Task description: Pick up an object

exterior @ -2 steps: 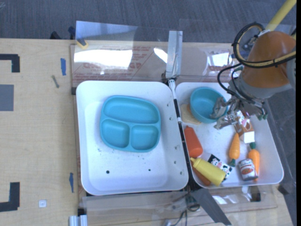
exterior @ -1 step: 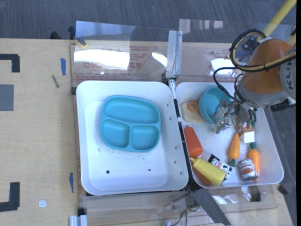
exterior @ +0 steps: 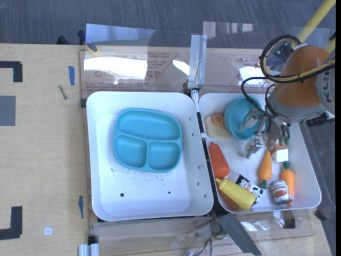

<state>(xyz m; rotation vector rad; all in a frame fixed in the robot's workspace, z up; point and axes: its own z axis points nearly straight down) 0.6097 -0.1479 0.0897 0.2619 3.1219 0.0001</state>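
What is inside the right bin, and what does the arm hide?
Right bin holds a blue bowl, orange bottle, yellow bottle, two carrots, and a can. The arm covers the bin's far right corner.

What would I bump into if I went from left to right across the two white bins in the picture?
Blue divided plate → orange-red bottle → yellow bottle → upper orange carrot → small can.
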